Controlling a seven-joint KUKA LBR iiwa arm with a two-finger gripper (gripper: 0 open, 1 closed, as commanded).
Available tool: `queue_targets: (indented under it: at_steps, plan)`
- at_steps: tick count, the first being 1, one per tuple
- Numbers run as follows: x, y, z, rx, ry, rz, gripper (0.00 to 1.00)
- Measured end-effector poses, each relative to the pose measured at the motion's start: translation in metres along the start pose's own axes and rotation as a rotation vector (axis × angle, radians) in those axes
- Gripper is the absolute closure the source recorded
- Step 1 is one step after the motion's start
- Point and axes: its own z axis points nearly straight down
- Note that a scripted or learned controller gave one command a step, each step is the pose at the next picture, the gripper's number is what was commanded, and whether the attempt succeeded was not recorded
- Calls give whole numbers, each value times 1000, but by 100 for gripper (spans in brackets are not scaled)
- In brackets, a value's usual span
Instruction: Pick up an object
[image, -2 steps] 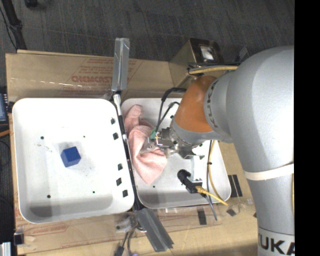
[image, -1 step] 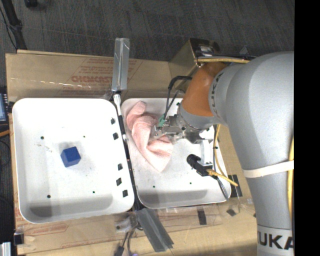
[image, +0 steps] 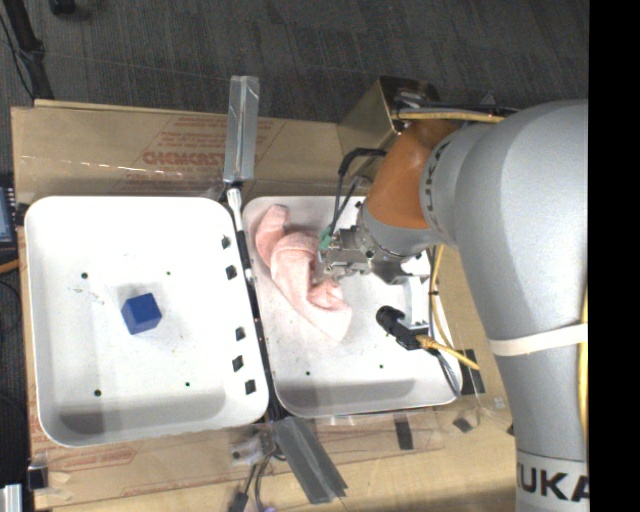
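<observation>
You see dark grey carpet floor beyond the cardboard sheet; the cardboard lies under both white bins.

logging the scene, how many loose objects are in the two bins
2. A blue cube lies in the left bin; a pink cloth lies crumpled in the right bin, under the gripper. The arm covers part of the right bin, so more may be hidden.

A cube lies in the left bin — a cloth in the right bin, under the hand.
</observation>
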Motion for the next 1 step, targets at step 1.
queue_targets:
  at_steps: [1]
  plan:
    - [92, 17, -120, -3, -1, -142, 100]
